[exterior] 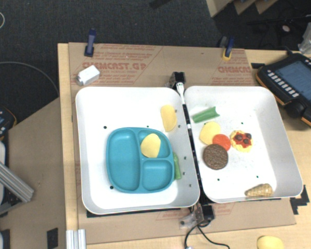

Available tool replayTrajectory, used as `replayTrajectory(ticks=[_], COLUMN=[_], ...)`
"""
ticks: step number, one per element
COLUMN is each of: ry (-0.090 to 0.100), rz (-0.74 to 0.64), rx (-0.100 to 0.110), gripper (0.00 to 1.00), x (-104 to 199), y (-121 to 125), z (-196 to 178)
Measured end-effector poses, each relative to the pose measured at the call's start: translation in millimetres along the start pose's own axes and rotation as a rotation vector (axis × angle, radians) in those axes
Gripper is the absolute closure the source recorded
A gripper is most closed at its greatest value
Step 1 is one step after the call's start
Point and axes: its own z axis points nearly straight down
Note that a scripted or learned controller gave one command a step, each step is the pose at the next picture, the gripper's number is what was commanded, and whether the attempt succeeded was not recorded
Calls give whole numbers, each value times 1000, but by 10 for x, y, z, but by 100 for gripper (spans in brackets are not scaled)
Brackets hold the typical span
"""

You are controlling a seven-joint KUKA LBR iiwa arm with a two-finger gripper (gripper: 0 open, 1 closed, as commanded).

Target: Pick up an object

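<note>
The right bin (269, 108) holds a green strip (205, 114), a yellow piece (209, 131), an orange-red round piece (221, 141), a small pizza-like piece with dark spots (242, 140), a brown round cookie (215, 156) and a tan cone-shaped piece (259, 190) near the front wall. In the left bin (93, 118) lies a teal divided plate (140, 160) with a yellow lemon-shaped piece (151, 145) in its upper right compartment. A pale yellow piece (168, 117) lies behind the plate, and a green piece (177, 166) sits by the plate's right edge.
Both bins rest on a cardboard sheet (145, 61) held by blue clamps (90, 42) at the back. A white small box (88, 75) lies on the cardboard at back left. A black handheld pendant (290, 84) sits at the right. A yellow object (269, 242) lies at the bottom right.
</note>
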Motion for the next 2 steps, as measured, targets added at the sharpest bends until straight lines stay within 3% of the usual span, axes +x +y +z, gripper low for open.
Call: replayTrajectory(ticks=[1,2], ry=[0,-9], rz=[-3,-8], rx=[-2,-35], gripper=[100,100], x=[6,446], y=[13,-71], z=[1051,-1250])
